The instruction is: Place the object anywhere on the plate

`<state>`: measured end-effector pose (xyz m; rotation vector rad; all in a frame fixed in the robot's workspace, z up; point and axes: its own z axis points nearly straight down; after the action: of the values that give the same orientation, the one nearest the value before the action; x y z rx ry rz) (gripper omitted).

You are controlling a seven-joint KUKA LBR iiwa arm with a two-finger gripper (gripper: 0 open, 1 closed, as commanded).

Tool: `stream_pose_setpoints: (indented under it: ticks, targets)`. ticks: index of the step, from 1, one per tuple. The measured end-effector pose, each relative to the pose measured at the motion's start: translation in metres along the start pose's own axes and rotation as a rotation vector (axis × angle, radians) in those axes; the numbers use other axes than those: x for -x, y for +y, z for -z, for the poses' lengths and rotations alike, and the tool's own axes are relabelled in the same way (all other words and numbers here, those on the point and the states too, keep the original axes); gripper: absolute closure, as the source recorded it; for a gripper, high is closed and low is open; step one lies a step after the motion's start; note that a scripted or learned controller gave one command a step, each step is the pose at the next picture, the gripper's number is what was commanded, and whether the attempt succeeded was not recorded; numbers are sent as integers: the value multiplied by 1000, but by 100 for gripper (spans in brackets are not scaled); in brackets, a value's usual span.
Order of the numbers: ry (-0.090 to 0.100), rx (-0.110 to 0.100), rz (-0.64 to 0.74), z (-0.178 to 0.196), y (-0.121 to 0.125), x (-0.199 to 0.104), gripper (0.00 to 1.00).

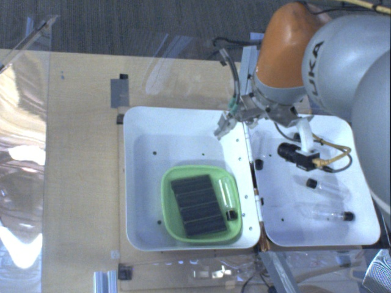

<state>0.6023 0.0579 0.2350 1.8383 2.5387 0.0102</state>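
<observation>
Left bin: object below gripper

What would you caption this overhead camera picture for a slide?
Arm's gripper above the left bin, whose green plate holds a dark ridged block; clear tubes lie in the right bin.

A: What sort of place is this?

B: A robotics lab, or a test cell. A KUKA arm (the maker's letters show on its grey shell) reaches over a plywood bench bearing two shallow white bins, with loose cables trailing.

A: Anything else?

B: Clear plastic guard panels beside the bench, and grey carpet beyond it.
</observation>
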Motion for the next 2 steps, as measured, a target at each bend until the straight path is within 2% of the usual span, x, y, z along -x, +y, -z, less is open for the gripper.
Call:
stream_pose_setpoints:
  ticks: [1,2]
  targets:
    - [0,1,-144,35,44,-59,0]
    - [0,-1,-158,6,97,-82,0]
